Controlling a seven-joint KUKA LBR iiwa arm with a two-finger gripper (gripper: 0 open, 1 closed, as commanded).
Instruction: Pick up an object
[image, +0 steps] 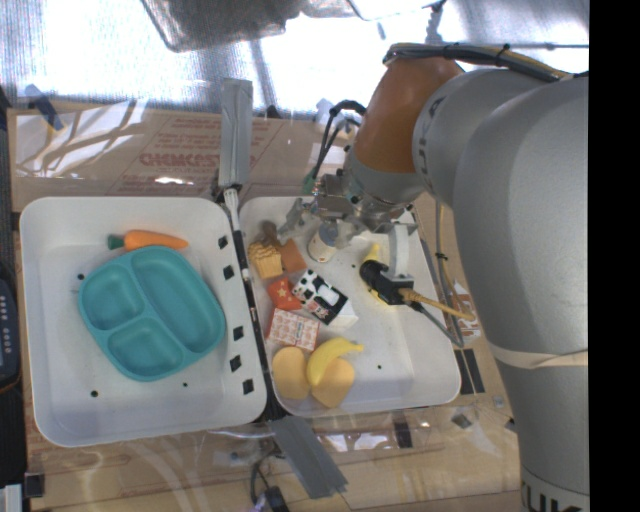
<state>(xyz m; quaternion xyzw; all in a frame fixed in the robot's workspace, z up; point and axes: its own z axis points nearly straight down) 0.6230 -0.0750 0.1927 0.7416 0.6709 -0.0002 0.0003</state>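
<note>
Two white bins sit side by side on the table. The left bin (50, 400) holds a teal divided plate (150, 310) with a carrot (152, 240) just beyond its far rim. The right bin (420, 370) carries a crowd of small toy foods packed along its left half.

The tool (328, 228) hangs low over the far end of the right bin, close above the top of that cluster. The wrist hardware hides its working end, so I cannot tell whether it is spread or pressed together, and nothing is visibly caught in it. I judge this to be the approach or descent step, with no pick made yet.

Nearest to the tool are a tan block (266, 258) and an orange piece (292, 256) touching it. Further toward the camera lie a red piece (283, 294), a black-and-white box (320, 292), a pink checked packet (294, 328), a banana (332, 355) and two yellow-orange rounds (290, 372).

The next move likely calls for choosing one item at the cluster's edge. The pieces touch one another, so the tool would need to come straight down over that item, or it may nudge a neighbour or close on two things at once.
</note>
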